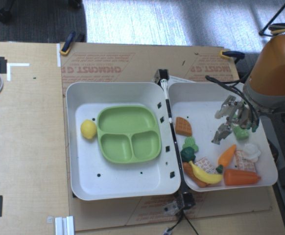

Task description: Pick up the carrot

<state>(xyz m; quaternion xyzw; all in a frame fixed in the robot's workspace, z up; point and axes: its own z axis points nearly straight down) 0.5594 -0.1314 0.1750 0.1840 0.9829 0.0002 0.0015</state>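
A small orange carrot (227,156) with a green tip lies tilted in the right bin (201,98), near its front right. A larger orange, carrot-like piece (241,177) lies flat along the front wall just below it. My gripper (223,123) hangs over the bin's right half, up and slightly left of the small carrot. Its two grey fingers (220,135) stand apart with only the bin floor between them, so it is open. The lower fingertip ends a short way above the carrot's upper end.
The right bin also holds a waffle (183,126), broccoli (188,149), a banana (206,173), a green piece (241,132) and a white piece (252,150) beside the gripper. In the left bin (79,175) sit a green divided plate (129,133) and a lemon (88,129).
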